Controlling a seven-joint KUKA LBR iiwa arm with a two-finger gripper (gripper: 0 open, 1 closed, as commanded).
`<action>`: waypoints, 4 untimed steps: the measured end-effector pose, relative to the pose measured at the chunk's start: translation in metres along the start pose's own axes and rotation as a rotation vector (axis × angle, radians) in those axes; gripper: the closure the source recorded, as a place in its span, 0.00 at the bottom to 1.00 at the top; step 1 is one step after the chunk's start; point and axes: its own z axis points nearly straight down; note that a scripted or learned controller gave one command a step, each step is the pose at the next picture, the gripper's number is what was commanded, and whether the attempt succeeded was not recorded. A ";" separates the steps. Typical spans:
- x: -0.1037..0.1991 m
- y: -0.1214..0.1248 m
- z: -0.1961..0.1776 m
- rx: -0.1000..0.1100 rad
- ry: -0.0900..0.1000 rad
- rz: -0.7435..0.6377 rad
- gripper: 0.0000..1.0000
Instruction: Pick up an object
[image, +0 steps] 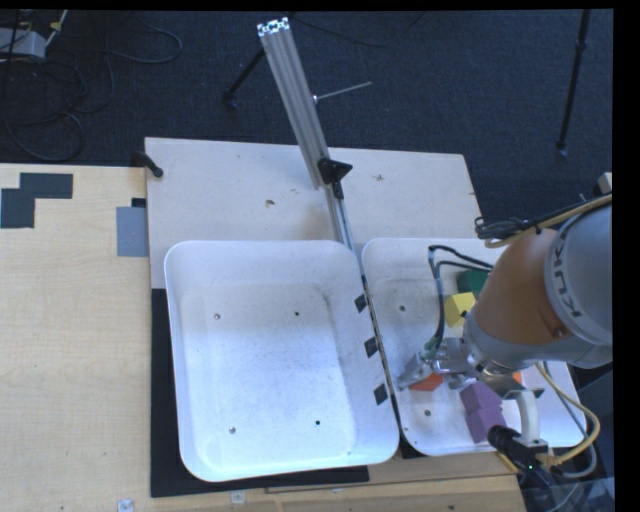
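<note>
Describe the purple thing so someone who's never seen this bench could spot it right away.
Start at the right-hand bin, the one the grey and orange arm hangs over. Near its front edge, just below the arm's wrist, lies the purple block. It is the only purple piece there; its neighbours are a yellow block farther back and a small orange piece beside it.

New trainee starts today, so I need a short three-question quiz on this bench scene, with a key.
1. True or false: the purple block lies in the left bin.
2. Which thing lies nearest the gripper? A) yellow block B) orange piece C) green block
3. Fill in: the arm reaches over the ____ bin.

Key: 1 false, it lies in the right bin; 2 B; 3 right.
</note>
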 end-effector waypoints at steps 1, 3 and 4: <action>-0.003 0.001 -0.011 -0.003 -0.002 0.007 1.00; 0.124 0.060 -0.096 -0.005 0.000 -0.008 1.00; 0.171 0.093 -0.096 -0.005 -0.001 -0.006 1.00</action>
